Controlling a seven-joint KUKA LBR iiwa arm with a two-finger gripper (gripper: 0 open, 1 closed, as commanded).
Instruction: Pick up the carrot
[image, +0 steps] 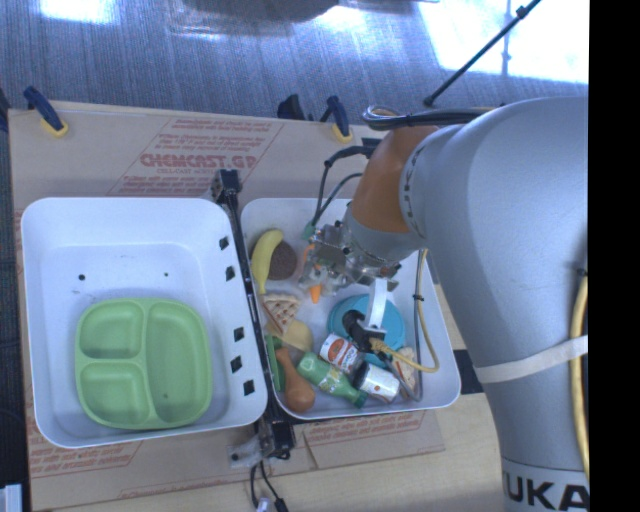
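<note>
Cardboard-topped bench, ribbed blue floor behind | gripper low in right bin | finger state: can't tell | carrot barely peeking out

Brown worktop against a blue-grey ribbed floor.
The cardboard-covered worktop carries red printed lettering and is held by blue clamps along its far edge. Bright patches of light glare on the floor beyond.
</note>
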